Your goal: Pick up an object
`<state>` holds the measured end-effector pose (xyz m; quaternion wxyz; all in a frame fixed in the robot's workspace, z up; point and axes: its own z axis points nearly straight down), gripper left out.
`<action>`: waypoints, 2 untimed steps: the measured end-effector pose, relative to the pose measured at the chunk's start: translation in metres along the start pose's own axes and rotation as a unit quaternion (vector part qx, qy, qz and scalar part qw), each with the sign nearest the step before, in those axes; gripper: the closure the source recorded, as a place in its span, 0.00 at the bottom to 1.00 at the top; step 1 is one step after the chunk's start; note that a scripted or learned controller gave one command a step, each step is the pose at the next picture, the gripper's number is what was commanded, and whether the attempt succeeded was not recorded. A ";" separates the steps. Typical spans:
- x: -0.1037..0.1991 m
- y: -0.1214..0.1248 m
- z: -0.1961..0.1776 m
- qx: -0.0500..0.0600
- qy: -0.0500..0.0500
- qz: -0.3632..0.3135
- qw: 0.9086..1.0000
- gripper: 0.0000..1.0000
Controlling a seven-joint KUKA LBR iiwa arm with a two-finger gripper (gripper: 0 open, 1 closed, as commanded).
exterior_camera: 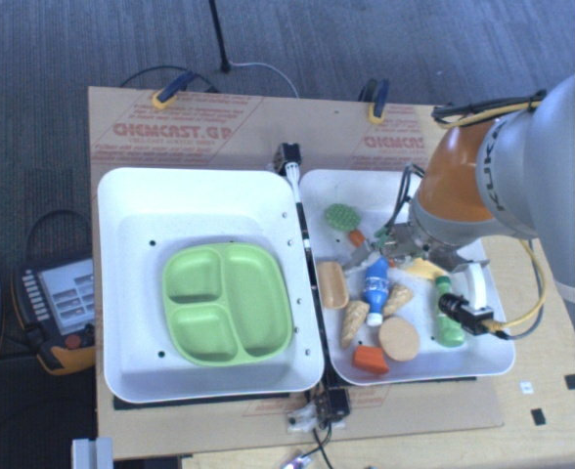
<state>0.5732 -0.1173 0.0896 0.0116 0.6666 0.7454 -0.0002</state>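
Over the right-hand bin [483, 364] in the camera view, the hand [393, 245] hangs low among a heap of small toy foods, with the grey arm and its orange band coming in from the right. How wide it stands I cannot tell, and nothing can be made out in its grip, since the wrist covers that spot. The likeliest thing to pick up is the blue bottle [375, 287], which lies just below and slightly left of the hand, nearly touching it; its long axis runs roughly up and down the picture, white cap toward the near edge. A bread-like piece [331, 284] sits just left of it, a round biscuit [399, 339] and an orange block [371, 360] beyond its cap end. To my eye, a short drop toward the near side would bring the hand across the bottle's narrow width. The left bin [131, 213] holds a green divided plate [228, 303], well apart from all this.
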 end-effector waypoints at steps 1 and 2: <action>0.002 0.001 -0.010 0.001 0.002 -0.001 1.000 1.00; 0.047 0.015 -0.118 0.008 0.008 0.113 0.994 1.00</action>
